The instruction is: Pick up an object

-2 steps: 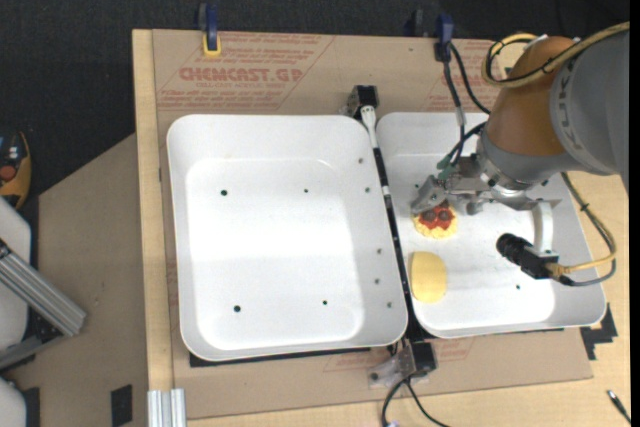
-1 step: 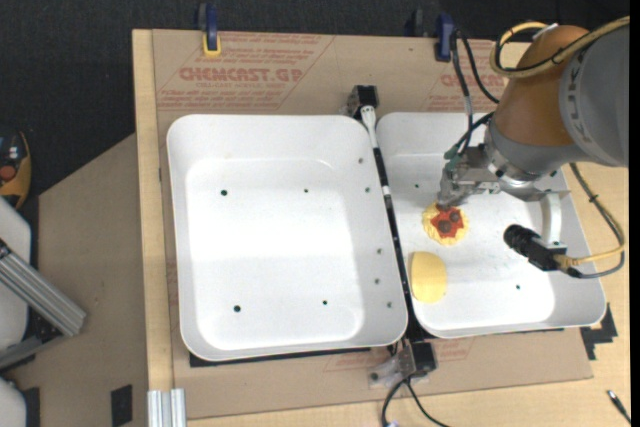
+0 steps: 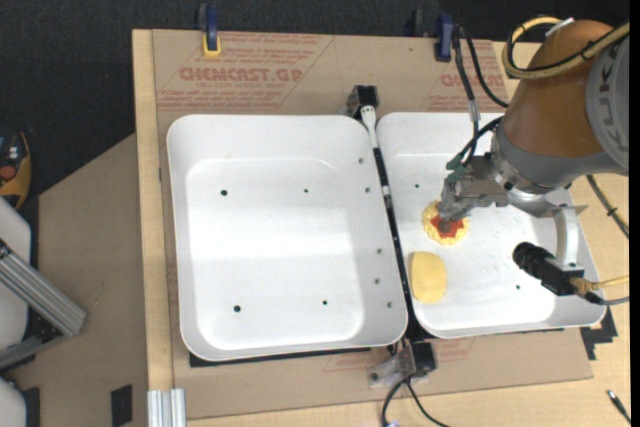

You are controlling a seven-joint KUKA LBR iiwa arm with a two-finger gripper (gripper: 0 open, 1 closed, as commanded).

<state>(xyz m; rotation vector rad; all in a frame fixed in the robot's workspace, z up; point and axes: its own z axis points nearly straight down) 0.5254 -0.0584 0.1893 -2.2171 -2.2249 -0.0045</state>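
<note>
Closest to the lens, the arm (image 3: 560, 115) is seen over the right bin (image 3: 490, 305), with the gripper (image 3: 455, 207) low above a red-and-yellow toy (image 3: 446, 227). Whether the gripper is open or closed cannot be told. A yellow lump (image 3: 430, 276) lies just beside the gripper, toward the bench's front edge. The toy is judged the target. The grasp should be centred on it, kept clear of the lump, and confirmed before lifting.

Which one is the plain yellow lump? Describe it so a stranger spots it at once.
Look in the right-hand bin, near its left wall. The pale yellow lump lies nearer the camera than the gripper. Unlike the red-and-yellow object under the gripper, it is one plain colour.
</note>
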